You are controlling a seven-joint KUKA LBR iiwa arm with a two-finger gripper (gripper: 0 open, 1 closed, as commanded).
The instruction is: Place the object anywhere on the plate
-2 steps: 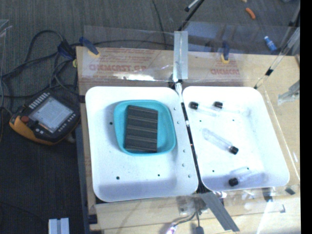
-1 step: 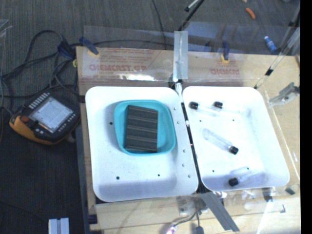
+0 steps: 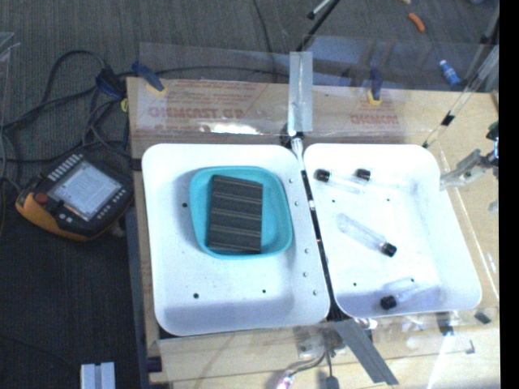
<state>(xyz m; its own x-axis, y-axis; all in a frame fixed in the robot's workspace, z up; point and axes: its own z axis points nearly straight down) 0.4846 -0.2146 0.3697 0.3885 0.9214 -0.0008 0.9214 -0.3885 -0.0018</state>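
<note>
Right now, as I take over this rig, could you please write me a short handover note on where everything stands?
Hand: the arm sits at the view's right edge; I cannot tell whether it is open or shut.
Job's things: the dark grey ribbed rectangular block lies flat on the teal plastic plate in the left white bin.
Other: several clear plastic tubes with black caps lie in the right white bin.
Done: the block appears placed on the plate.
Left: likely nothing; just confirm.
</note>
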